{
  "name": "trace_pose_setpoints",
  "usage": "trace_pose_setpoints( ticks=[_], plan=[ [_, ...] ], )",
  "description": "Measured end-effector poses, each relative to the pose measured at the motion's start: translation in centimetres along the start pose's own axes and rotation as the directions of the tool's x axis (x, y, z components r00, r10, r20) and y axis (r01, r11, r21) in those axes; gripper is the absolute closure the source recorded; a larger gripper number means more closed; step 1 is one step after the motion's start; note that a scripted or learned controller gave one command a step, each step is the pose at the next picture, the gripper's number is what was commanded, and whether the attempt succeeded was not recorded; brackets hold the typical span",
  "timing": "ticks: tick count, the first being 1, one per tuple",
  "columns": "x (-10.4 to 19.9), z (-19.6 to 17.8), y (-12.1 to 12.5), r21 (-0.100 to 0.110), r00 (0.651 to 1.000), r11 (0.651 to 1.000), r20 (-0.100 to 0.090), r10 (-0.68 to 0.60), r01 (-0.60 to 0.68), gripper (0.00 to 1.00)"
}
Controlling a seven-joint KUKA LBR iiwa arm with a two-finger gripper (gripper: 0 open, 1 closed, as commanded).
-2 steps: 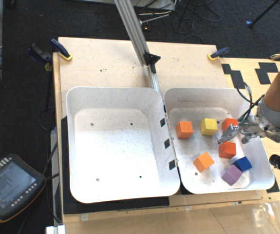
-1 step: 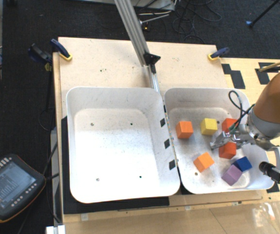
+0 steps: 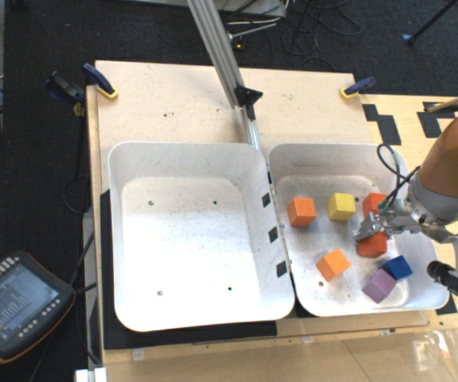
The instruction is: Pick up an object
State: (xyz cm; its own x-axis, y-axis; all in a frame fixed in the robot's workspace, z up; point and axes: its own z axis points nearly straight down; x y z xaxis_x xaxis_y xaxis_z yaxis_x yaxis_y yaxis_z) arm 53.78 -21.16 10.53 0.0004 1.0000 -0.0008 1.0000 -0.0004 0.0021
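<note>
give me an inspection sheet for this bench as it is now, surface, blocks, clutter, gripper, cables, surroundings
surface: wooden bench bearing left bin and right bin side by side
job's things: all in the right bin: two orange blocks, yellow block, red block, blue block, purple block
clutter: nothing seen
grippers: gripper down at the red block; grasp cannot be told
cables: black cable looping by the wrist; more on the floor
surroundings: teach pendant on the floor, clamps at the bench corners

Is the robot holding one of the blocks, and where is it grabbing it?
Cannot tell. The gripper sits right at the top of a red block in the right bin, but the grasp itself isn't visible.
</note>
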Motion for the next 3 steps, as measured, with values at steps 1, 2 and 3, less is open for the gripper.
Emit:
trace_pose_setpoints(
  ticks=[1, 2, 3],
  plan=[
    [0.0, -4.7, 1.0, -0.003, 1.000, 1.000, 0.001, -0.003, 0.003, 1.00],
    [0.3, -9.0, 1.0, -0.002, 1.000, 1.000, 0.001, -0.004, 0.004, 1.00],
    [1.2, -13.8, 1.2, -0.004, 1.000, 1.000, 0.001, -0.005, 0.005, 1.00]
  ],
)
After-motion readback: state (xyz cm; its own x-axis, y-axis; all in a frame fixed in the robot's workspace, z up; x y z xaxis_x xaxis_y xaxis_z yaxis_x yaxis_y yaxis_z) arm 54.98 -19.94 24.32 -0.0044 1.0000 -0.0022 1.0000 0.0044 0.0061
